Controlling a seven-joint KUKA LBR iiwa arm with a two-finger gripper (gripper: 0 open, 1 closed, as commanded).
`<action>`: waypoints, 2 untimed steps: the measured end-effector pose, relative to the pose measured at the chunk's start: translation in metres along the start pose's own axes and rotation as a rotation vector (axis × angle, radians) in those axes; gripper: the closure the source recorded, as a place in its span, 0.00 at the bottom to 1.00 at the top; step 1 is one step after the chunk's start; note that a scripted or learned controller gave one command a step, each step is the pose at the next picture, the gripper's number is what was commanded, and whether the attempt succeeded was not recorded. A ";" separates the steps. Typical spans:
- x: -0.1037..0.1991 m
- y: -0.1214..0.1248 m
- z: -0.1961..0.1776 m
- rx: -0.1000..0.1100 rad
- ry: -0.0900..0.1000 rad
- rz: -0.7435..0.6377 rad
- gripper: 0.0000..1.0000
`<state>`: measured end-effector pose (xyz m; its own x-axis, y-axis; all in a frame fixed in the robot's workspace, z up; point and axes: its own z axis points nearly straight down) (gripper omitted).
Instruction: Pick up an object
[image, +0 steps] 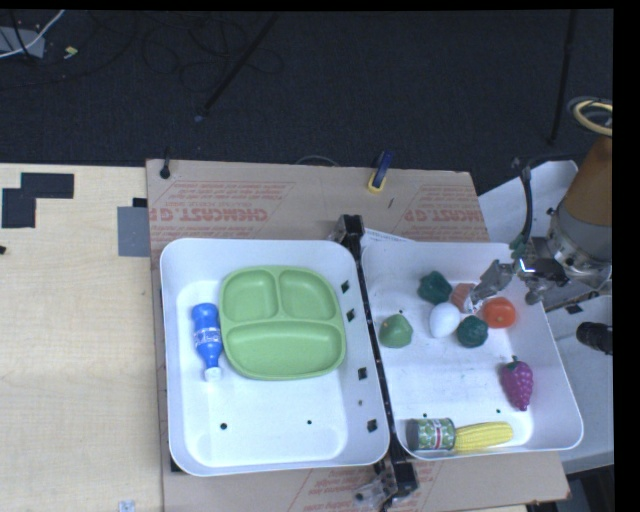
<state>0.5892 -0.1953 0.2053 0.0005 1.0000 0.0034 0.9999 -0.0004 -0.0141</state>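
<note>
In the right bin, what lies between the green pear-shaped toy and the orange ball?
In the camera view, between the green pear-shaped toy and the orange ball lie a white egg and a dark green toy, side by side.

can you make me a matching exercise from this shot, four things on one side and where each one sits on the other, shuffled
Things:
1. blue bottle
2. purple grapes
3. corn cob
4. green divided plate

Places:
A. near the right wall of the right bin, below the orange toy
B. middle of the left bin
C. along the front edge of the right bin, beside a small can
D. left bin, against the plate's left side

Pairs: 1-D, 2-A, 3-C, 4-B
</note>
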 end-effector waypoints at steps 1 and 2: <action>-0.001 0.003 -0.007 -0.013 -0.003 -0.001 0.00; 0.006 0.001 0.037 -0.007 -0.001 -0.002 0.00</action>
<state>0.5900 -0.1887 0.1679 -0.0017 1.0000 0.0022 1.0000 0.0017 -0.0066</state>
